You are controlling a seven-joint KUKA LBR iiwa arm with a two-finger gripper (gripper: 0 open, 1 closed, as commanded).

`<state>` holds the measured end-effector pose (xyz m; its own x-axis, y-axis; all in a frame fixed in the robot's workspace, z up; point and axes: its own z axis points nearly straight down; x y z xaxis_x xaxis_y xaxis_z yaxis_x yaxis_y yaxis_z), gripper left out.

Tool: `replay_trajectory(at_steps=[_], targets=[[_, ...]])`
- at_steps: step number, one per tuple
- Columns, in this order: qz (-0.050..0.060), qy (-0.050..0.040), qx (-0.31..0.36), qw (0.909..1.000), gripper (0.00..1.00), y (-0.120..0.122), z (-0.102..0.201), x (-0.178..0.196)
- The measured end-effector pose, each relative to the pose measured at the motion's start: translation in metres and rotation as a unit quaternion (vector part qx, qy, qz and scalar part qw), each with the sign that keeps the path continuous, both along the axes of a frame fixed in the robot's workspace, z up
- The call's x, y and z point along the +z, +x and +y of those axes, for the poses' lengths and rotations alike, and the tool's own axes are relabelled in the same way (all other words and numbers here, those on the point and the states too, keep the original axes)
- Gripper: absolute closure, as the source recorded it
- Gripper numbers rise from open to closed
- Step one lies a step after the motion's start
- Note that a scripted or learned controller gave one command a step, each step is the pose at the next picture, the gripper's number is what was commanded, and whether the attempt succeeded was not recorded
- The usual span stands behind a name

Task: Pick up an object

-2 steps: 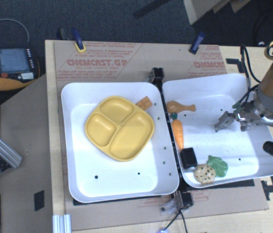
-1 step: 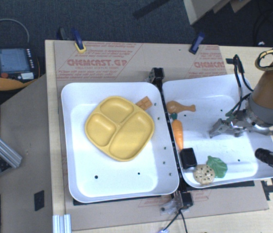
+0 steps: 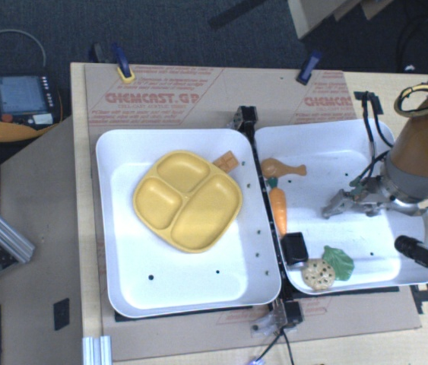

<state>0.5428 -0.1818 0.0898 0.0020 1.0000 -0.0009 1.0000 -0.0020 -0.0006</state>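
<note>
Two shallow white bins sit side by side on the bench, on a brown board (image 3: 198, 90) printed in faded red with "CHEMCAST" and what looks like "G P" after it; the same wording repeats, partly cut off, above the right bin. The left bin (image 3: 122, 265) holds a yellow divided plate (image 3: 188, 201) with three compartments, and a small orange-brown block (image 3: 226, 160) lies touching the plate's upper right edge. The right bin (image 3: 320, 147) carries the loose objects along its left and lower sides: a tan drumstick-shaped toy (image 3: 280, 168) near the top left, an orange carrot (image 3: 277, 210) just below it lying lengthwise against the dividing rim, a black block (image 3: 295, 248) below the carrot, a round speckled cookie (image 3: 318, 274) by the bottom rim, and a green leafy piece (image 3: 340, 260) touching the cookie's upper right. The arm (image 3: 420, 154), grey with an orange band, reaches in from the right, and its end effector (image 3: 343, 204) is low over the middle of the right bin, apart from every object; nothing lies between its fingers, though at this slant I cannot tell how wide they stand. A pendant with a lit screen (image 3: 17, 97) rests off the bench at the far left.
</note>
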Motion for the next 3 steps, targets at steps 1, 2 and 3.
replay_trajectory(at_steps=[1,2,3], targets=[[-0.009,0.0004,0.002,1.0,1.0,0.006,0.002,0.016],[-0.002,-0.0008,0.001,1.0,1.0,0.001,-0.006,0.07],[-0.003,-0.0008,0.002,1.0,1.0,0.001,-0.003,0.113]])
